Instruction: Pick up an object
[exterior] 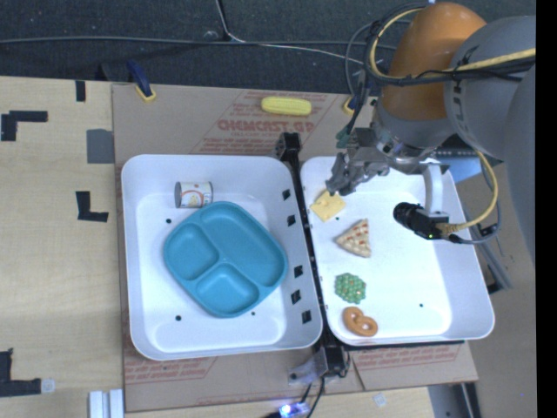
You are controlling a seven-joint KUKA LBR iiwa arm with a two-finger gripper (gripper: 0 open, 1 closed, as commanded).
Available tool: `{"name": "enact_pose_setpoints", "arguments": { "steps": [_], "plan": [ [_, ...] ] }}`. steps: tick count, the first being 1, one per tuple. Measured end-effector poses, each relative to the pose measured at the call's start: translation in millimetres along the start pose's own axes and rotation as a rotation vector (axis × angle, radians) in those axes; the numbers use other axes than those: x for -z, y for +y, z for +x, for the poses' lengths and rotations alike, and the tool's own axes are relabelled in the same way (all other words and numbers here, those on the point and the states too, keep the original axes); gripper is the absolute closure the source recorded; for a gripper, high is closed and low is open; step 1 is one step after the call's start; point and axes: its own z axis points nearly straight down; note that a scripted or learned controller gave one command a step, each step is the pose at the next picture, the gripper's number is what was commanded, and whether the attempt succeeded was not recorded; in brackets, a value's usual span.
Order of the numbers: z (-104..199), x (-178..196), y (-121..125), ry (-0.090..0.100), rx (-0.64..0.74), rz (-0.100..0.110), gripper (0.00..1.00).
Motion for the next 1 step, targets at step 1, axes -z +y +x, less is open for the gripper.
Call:
{"name": "enact_pose_setpoints", "arguments": {
  "steps": [1],
  "plan": [
    [46.3, -4.0, -17.0, 0.0, 0.0, 0.001, 1.0]
  ]
}}
